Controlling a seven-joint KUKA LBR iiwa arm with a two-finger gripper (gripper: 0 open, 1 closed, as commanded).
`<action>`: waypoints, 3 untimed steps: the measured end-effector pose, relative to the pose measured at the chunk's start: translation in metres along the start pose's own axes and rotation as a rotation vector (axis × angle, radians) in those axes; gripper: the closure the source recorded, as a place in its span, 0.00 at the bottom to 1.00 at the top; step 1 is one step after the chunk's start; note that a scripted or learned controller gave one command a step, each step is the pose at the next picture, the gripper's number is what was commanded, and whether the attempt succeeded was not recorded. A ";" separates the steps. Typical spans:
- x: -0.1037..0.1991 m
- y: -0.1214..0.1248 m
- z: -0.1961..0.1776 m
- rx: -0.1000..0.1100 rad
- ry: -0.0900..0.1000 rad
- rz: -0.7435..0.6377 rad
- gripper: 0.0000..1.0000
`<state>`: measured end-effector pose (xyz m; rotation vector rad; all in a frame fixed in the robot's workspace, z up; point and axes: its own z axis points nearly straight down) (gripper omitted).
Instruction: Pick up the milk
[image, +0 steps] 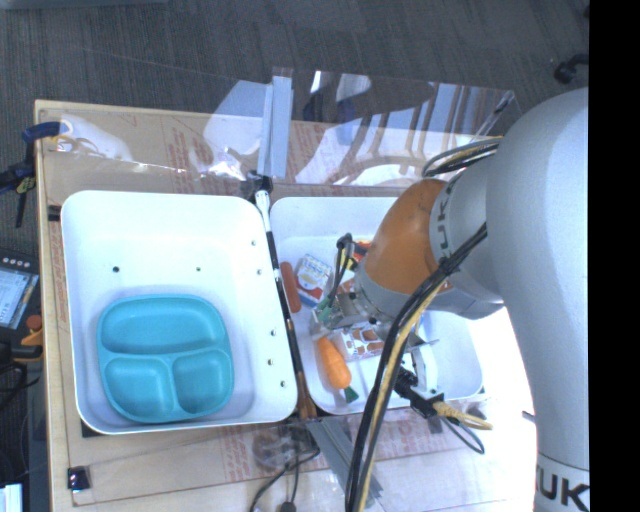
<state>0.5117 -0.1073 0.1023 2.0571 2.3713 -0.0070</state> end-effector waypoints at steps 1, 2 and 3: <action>0.006 -0.003 0.010 -0.002 0.005 0.438 1.00; 0.002 -0.004 0.010 -0.002 0.000 0.442 0.00; 0.004 -0.004 0.002 0.002 0.003 0.436 1.00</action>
